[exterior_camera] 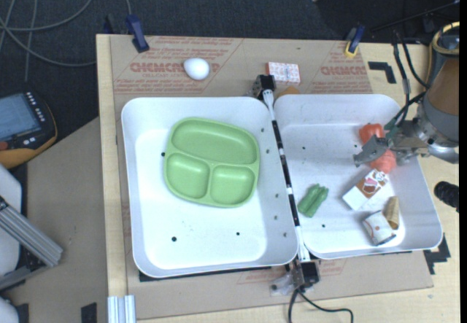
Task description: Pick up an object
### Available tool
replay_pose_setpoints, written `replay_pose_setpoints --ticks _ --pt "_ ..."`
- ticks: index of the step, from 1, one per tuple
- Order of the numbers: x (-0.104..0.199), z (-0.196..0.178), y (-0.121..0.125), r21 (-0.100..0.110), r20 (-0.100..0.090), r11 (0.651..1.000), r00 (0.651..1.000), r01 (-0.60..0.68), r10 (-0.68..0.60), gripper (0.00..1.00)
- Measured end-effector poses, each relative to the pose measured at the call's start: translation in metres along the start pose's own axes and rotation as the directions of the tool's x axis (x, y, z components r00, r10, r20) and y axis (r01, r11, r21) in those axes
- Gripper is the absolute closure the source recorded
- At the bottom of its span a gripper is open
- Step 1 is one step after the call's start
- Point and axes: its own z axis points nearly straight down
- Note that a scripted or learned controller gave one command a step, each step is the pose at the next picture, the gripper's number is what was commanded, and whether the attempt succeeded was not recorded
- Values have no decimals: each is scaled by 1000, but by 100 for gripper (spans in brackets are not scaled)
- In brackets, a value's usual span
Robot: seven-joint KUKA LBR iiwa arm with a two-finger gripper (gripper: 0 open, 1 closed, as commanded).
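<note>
My gripper (373, 148) is low over the right bin (328, 121), near its right side, with the arm coming in from the right. It sits between two red-orange items: one (371, 131) just behind it and one (387, 162) just in front, partly covered by the gripper. A small white carton (368, 189) lies close in front of them. Further forward, a tipped white cup (378, 227) rests beside a brown piece (392, 211). A green pod-like item (313, 200) lies toward the bin's left.
The left bin (153, 227) holds a green divided plate (211, 162). On the bench behind the bins sit a white egg (195, 68) and a pink-and-white box (283, 72). Clamps and a black divider run between the bins.
</note>
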Motion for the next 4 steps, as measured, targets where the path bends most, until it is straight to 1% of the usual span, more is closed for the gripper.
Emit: replay_pose_setpoints --ticks 1,2,3,4 --pt "-53 109 24 0 -9 1000 1000 6 -6 0" --pt "-56 99 23 -2 -3 1000 1000 4 -4 100" --pt "13 29 69 -3 0 1000 1000 3 -3 100" --pt "12 30 68 0 0 1000 1000 1 -1 0"
